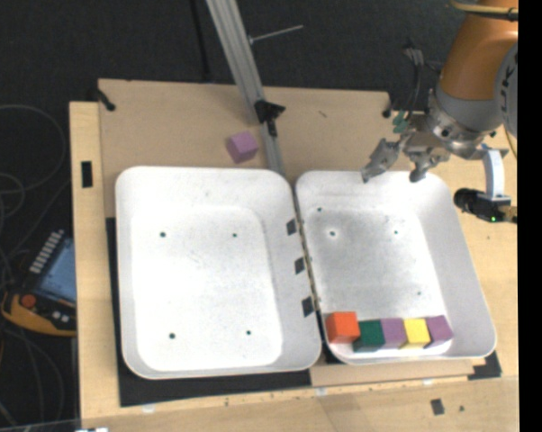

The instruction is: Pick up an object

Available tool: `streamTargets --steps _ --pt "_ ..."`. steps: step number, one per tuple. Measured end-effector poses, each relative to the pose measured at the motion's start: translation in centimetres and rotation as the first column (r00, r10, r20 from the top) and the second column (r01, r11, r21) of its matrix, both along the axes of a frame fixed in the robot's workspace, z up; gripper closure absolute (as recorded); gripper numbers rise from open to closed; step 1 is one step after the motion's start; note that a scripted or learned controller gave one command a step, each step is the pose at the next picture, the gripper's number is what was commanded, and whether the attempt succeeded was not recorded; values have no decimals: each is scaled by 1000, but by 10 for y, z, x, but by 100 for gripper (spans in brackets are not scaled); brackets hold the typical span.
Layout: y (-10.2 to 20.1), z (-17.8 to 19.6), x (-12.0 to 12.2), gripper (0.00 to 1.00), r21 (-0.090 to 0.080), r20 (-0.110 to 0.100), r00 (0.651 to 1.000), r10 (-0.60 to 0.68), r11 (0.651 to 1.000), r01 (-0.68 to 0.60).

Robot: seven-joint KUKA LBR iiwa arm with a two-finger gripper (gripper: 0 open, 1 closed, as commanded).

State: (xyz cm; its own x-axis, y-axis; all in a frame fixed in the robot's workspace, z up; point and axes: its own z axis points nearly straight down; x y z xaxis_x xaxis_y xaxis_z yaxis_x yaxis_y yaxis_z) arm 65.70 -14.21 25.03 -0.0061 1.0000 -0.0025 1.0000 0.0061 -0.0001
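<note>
Five small blocks sat in a row along the near edge of the right bin [451, 241]: an orange block [343, 325], a green block [371, 334], a purple block [393, 331], a yellow block [418, 331] and another purple one [438, 328]. Both bins were smooth white plastic with rounded corners. The left bin [136, 268] lay beside it on a tan wooden bench [343, 115]. A lone purple cube [242, 147] rested on the bench. The floor was dark. The gripper [395, 171] hung over the right bin's far edge, its fingers spread apart and holding nothing, well apart from the blocks.

From my feed the arm [476, 57] gets chopped off at the top-right corner, and the handheld controller [46, 286] on the left is too dim to read its screen.
</note>
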Motion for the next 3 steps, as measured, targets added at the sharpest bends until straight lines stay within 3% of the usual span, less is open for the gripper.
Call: streamTargets --steps 1,2,3 --pt "33 -110 22 0 2 -5 1000 -2 1000 2" --pt "-41 -156 1 0 -2 -3 1000 -12 1000 12" --pt "-36 -152 4 0 0 2 1000 -6 1000 6"
